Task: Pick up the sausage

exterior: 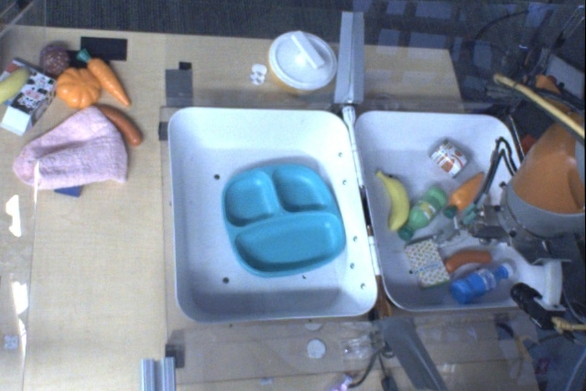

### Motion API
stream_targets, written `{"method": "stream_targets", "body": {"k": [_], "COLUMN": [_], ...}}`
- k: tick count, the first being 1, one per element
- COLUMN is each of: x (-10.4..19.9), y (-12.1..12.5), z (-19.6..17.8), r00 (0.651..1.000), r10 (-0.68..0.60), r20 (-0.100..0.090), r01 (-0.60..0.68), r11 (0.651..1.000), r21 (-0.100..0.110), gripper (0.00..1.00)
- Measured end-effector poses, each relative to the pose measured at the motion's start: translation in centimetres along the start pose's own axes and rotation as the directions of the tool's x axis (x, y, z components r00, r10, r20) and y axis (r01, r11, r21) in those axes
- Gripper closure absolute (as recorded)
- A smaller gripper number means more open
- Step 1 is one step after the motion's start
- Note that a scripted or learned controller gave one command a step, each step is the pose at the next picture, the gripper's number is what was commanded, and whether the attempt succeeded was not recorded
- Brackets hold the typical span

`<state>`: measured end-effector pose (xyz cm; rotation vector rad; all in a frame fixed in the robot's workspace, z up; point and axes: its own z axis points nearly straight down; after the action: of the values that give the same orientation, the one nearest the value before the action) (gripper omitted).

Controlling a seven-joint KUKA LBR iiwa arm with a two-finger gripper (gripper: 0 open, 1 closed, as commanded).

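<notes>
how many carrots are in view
2. One carrot lies on the bench left of the bins, beside a small pumpkin. Another is in the right bin; the arm may hide more.

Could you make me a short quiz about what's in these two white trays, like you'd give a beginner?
1. True or false: the blue divided plate lies in the left bin.
2. Which item lies nearest the divider between the bins?
A. banana
B. blue bottle
C. small can
3. Fill the gap: the sausage lies in the ____ bin, just above the blue bottle in the picture.

Key
1. True; it is the sole item there.
2. A; the banana sits at the right bin's left side.
3. Right. The gripper hangs over that bin's clutter, close to the sausage; whether it touches anything I cannot tell.
</notes>
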<state>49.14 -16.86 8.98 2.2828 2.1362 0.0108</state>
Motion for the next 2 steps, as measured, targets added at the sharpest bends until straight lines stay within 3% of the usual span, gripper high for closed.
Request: {"method": "stream_targets", "body": {"k": [2], "x": [-1.1], "y": [0.1], "z": [0.01], "r00": [0.999], "r10": [-0.051], "r20": [-0.005], "r01": [0.051], "r11": [0.999], "r21": [0.001], "gripper": [0.0]}}
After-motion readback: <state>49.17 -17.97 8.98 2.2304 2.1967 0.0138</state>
